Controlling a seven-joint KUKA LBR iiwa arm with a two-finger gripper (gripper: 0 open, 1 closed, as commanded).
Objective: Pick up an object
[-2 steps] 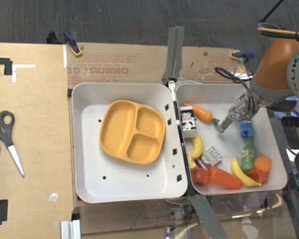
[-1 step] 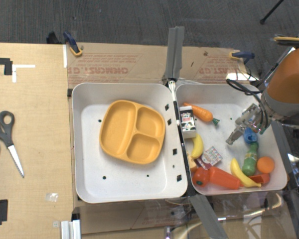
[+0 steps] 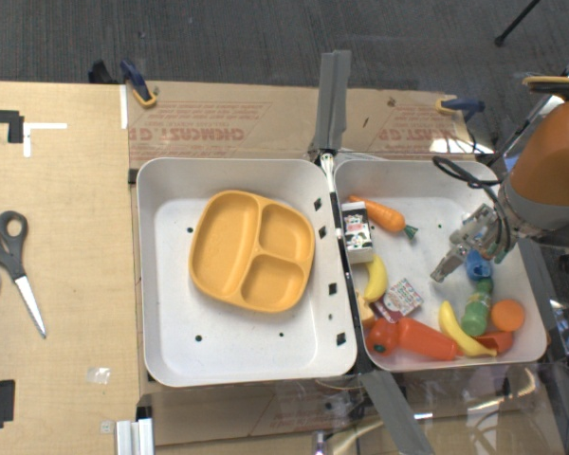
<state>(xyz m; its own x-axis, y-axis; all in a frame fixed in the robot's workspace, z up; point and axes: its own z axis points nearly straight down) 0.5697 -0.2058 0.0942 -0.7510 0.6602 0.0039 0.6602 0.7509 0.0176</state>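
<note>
A pair of scissors (image 3: 14, 259) lay on the bare bench at the far left, well apart from the bins and outside the arm's working area. The left bin (image 3: 161, 349) held one thing, a yellow three-compartment plate (image 3: 252, 250), flat near the middle. The right bin (image 3: 427, 173) carried the pickable clutter, crowded toward its near end: a small printed carton (image 3: 358, 230) against the dividing wall, a toy carrot (image 3: 383, 215) just beside it, a small banana (image 3: 376, 279) below, a crinkled snack packet (image 3: 402, 298), and a long red-orange piece (image 3: 415, 337) along the near wall. Further right lay a second banana (image 3: 455, 328), a green piece (image 3: 474, 315), an orange ball (image 3: 506, 315) and a small blue object (image 3: 478, 267). The gripper (image 3: 457, 256) hung low, reaching in from the right, its fingers looking parted and grasping nothing, with the blue object just beside them. That blue piece was probably the target; nothing had been lifted yet
</note>
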